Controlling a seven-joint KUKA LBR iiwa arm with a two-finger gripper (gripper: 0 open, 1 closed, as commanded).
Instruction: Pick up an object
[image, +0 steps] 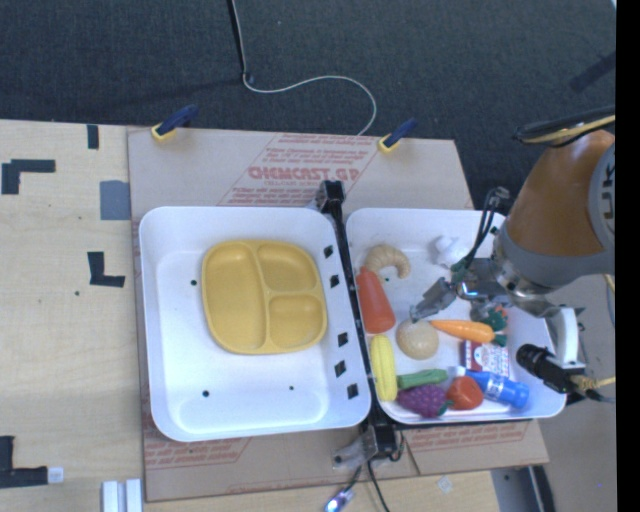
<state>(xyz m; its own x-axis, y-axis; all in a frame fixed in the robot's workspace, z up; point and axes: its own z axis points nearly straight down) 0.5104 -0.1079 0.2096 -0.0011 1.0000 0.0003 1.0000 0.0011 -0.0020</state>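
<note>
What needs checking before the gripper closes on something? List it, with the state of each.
1. Gripper over the right bin: ok.
2. A target near the fingertips: ok, the carrot and the beige round item lie just below.
3. Nothing between the fingers yet: cannot tell.
4. Room around the target: not ok, the carrot touches the red-and-white carton and sits close to the round item.
5. Left bin holds the yellow divided plate, away from the arm: ok.
</note>
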